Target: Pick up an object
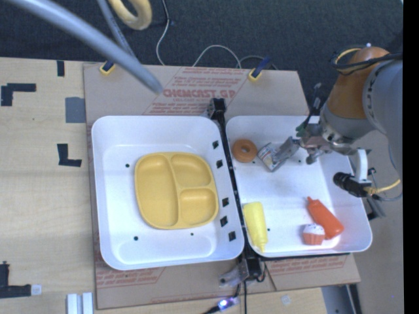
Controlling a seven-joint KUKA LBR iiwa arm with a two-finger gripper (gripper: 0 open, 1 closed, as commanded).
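In the right bin lie a brown doughnut at the far left, a yellow bottle by the near left wall, an orange bottle and a small pink cupcake at the near right. My gripper reaches in from the right, low over the bin's far part, just right of the doughnut. Its fingers are spread apart with nothing between them. The doughnut lies a short way left of the fingertips, apart from them.
The left bin holds a yellow divided plate. A black divider with clips runs between the bins. The arm's grey body and orange band hang over the right bin's far right corner. A cable loops behind the bins.
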